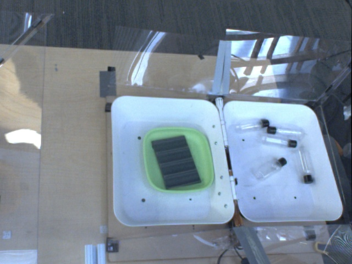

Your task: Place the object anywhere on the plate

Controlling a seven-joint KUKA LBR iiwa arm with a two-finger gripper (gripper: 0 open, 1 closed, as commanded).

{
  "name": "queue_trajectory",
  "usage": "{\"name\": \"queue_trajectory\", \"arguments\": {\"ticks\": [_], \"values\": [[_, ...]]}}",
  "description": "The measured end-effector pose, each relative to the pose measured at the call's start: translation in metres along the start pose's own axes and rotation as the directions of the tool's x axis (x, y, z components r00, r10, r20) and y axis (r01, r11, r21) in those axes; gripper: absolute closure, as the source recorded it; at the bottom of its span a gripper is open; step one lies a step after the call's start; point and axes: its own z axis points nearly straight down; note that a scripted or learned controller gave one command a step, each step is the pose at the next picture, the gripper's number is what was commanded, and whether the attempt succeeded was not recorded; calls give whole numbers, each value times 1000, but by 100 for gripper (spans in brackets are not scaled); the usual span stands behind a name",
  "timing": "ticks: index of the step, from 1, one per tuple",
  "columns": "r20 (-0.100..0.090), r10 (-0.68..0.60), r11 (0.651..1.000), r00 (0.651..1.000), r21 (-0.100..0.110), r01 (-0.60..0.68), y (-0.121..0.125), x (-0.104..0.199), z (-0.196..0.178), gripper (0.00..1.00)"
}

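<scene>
Dark grey ribbed block [175,162] lies flat on the green plate [148,166], well inside its rim and slightly skewed. The plate sits in the left bin [126,147], the one away from the arm's entry side. Clear black-capped vials [274,168] lie scattered in the right bin [324,202]. Gripper state: I can't tell. I judge the placement done, with nothing left but a check.

Single fixed camera above the bench [66,147], looking down at a slant. Both white bins in full view: left bin [126,164] and right bin [319,202], side by side at mid distance. Dark floor [137,10] along the top edge.
</scene>
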Motion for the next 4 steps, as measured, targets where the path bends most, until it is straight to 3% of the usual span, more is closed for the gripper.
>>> {"name": "queue_trajectory", "arguments": {"ticks": [1, 2, 3, 4], "values": [[1, 360, 933, 933, 3, -360, 6, 9, 1, 0], [1, 360, 933, 933, 3, -360, 6, 9, 1, 0], [3, 788, 616, 616, 3, -788, -5, 17, 1, 0], [4, 787, 616, 616, 3, -787, -5, 17, 1, 0]]}}
